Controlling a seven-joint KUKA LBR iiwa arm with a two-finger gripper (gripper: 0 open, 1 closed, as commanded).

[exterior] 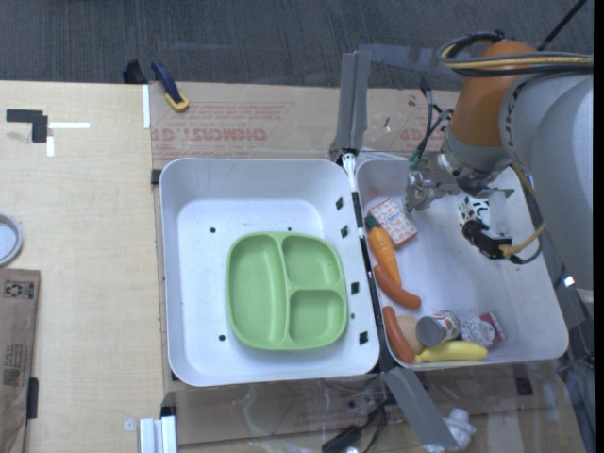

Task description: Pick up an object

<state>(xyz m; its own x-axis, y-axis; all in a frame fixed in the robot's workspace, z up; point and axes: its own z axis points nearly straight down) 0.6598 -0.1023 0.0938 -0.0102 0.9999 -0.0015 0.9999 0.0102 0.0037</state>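
Overhead, the gripper (416, 199) hangs over the far end of the right bin (528, 300), close to that bin's left wall; whether it is spread or pressed together cannot be told from this angle, and nothing shows between its tips. Just beside it, toward the near end of the right bin, lies a small white packet with a red-and-blue pattern (393, 222), its print too small to read. Touching that packet is an orange carrot (383, 256), then a red-orange sausage shape (400, 294) farther along the same wall. At the right bin's near end sit a grey can (435, 330), a yellow banana (453, 352) and a red-and-white wrapper (482, 329). Left of the right bin, the other bin (189, 281) carries a green divided plate (286, 290). Beyond both, cardboard (226, 121) on the desk (75, 215) shows red mirrored lettering, seemingly "CHEMCAST."
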